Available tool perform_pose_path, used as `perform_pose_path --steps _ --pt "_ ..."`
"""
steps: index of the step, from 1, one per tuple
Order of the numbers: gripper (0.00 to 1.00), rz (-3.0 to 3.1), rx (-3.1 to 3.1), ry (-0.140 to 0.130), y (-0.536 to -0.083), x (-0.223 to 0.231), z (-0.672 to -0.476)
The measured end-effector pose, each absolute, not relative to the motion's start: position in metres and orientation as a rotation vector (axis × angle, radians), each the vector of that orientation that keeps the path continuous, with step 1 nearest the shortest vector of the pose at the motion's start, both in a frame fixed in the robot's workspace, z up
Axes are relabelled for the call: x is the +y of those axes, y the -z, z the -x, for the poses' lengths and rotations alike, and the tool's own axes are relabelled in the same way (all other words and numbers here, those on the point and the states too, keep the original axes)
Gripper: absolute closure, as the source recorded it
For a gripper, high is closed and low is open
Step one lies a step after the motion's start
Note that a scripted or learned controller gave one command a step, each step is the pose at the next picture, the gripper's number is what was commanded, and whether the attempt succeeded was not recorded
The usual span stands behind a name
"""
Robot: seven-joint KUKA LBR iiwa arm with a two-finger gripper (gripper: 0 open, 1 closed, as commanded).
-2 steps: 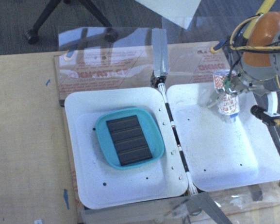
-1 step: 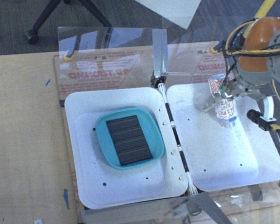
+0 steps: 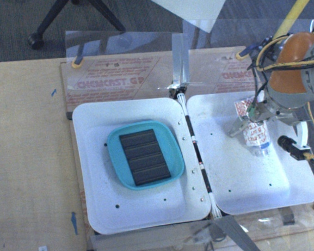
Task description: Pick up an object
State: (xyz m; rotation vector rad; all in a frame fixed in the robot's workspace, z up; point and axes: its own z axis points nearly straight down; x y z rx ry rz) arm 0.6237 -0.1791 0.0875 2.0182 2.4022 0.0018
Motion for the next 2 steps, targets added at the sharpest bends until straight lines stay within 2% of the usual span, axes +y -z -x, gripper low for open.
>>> perform_pose_path --steps 1,2 --pt "1.0 -2.017 2.4 -0.004 -0.098 -0.179 -0.624" --pt "1.0 -1.953 2.458 -0.001 -0.179 -0.12 -0.668"
